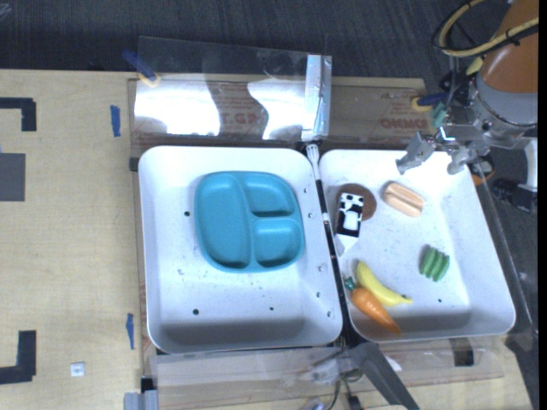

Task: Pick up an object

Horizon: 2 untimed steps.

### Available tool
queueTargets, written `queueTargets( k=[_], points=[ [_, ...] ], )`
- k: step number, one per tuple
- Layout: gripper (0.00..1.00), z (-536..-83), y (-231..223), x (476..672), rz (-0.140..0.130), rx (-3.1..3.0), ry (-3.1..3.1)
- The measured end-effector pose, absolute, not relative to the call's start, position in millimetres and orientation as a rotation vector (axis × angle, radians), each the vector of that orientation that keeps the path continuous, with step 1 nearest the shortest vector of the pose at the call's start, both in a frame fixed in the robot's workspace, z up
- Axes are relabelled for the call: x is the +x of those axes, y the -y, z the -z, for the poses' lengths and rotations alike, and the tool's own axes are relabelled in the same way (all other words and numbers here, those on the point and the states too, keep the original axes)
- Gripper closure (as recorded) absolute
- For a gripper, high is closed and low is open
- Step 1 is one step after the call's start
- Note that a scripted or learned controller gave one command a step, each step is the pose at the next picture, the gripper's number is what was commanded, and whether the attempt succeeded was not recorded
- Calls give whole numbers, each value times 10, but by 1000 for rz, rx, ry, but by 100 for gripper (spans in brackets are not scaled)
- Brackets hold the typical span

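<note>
The right bin holds a hot dog, a green ridged vegetable, a yellow banana, an orange carrot and a brown round piece with a black-and-white item on it. My gripper hangs over the far edge of the right bin, up and right of the hot dog. Its two fingers are spread apart and open, with nothing between them.
The left bin carries a blue divided tray. A shiny clear sheet stands behind the left bin. Yellow cables loop at the arm's upper right. A wooden bench extends to the left.
</note>
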<state>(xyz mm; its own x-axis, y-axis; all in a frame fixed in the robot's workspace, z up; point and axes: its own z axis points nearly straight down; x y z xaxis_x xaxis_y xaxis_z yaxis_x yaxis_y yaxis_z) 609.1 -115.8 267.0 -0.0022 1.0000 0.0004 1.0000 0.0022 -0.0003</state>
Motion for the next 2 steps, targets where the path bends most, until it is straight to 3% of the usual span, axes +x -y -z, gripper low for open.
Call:
queueTargets(
  k=[1,2],
  points=[
    [0,-1221,1360,6532,-6,-2155,2279],
    [0,-860,1607,6351,1,-2029,2401]
  ],
)
